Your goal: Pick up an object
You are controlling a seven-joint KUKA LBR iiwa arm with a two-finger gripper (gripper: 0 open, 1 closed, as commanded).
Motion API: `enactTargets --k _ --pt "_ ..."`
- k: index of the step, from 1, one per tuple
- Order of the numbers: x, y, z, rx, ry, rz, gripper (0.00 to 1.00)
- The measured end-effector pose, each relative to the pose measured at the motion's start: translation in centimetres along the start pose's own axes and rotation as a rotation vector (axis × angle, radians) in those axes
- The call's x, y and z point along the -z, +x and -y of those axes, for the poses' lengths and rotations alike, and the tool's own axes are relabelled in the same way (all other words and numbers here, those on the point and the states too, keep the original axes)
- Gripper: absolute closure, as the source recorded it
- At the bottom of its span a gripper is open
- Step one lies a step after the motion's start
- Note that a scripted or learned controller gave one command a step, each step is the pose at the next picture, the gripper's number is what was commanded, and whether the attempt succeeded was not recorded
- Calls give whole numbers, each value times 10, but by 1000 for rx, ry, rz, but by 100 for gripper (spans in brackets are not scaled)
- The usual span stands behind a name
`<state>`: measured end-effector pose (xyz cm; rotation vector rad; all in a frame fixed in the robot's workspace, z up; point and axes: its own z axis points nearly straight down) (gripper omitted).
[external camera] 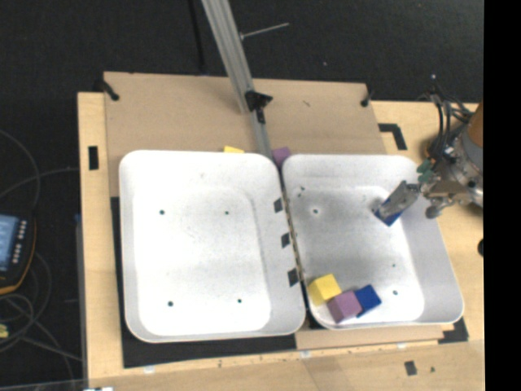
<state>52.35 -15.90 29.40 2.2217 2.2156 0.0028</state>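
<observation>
Seemingly the small blue block [391, 213] sits at the tips of the pincer [394, 206], above the right white bin [407, 300] near its far right corner; whether it is truly clamped I cannot tell. A weak hold would drop it. 3 blocks, yellow [323, 287], purple [345, 304] and blue [367, 297], cluster at the bin's near edge on the tan wooden surface [203, 104].

At the right edge, the arm's wrist [466, 165] presents as a grey metallic assembly with an orange patch above it, dark cables [444, 120] looping over it, and a grey gripper [396, 201] with a blue tip.
</observation>
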Motion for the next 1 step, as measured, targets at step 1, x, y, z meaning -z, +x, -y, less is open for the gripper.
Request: enactTargets --k 1 --pt "-88 -54 -35 0 9 1 0"
